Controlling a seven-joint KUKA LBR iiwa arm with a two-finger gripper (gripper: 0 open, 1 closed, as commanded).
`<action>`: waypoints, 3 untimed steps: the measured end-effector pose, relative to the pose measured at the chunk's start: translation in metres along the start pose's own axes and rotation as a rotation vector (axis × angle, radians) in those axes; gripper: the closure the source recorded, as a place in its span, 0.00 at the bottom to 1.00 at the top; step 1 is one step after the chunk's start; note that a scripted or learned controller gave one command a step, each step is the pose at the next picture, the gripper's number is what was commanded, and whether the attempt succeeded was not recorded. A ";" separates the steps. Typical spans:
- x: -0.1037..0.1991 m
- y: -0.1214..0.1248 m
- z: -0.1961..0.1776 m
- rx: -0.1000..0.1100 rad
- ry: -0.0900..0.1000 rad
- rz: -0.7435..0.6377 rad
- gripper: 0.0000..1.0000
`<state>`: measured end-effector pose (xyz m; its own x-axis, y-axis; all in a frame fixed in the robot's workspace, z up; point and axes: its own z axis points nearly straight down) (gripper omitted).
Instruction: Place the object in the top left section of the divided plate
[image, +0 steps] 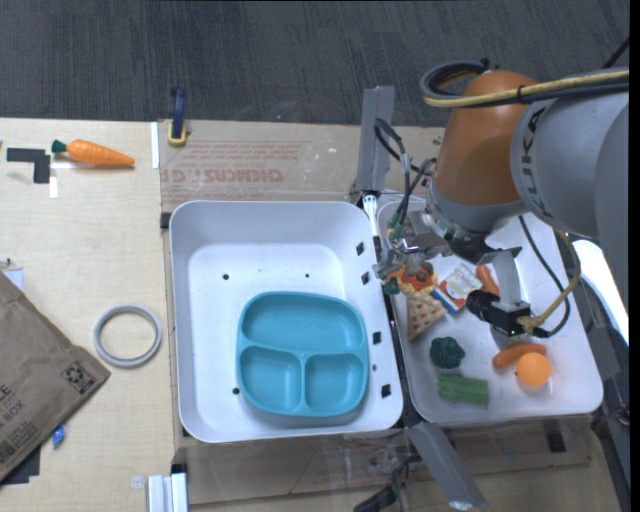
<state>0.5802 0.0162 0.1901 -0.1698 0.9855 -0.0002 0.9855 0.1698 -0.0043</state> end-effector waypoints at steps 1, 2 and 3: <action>0.017 -0.078 0.000 -0.002 0.000 -0.147 1.00; 0.070 -0.085 -0.003 -0.002 0.000 -0.177 1.00; 0.070 -0.085 -0.003 -0.002 0.000 -0.176 0.00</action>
